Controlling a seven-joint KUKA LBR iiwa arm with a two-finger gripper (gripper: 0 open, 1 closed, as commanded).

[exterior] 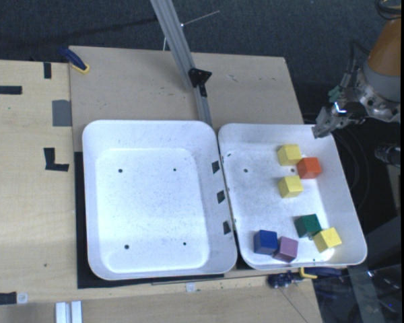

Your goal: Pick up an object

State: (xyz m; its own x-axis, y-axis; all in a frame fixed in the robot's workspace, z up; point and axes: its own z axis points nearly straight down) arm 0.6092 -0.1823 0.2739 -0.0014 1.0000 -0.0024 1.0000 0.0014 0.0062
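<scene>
The gripper (325, 125) hovered over the right bin's (256, 247) upper right rim; whether its tips were spread or closed could not be told. The orange block (309, 167), nearest, touched a yellow block (289, 155), so a descent centred squarely on it seemed advisable.

- The bench top (155, 86) looks like pale, matt wood board.
- Both white bins (94, 180) seem smooth plastic, slightly glossy and speckled with dark flecks.
- The slanting rail (175, 36) at upper centre looks like brushed metal.
- The coloured blocks (308, 167) in the right-hand bin appear matt.
</scene>
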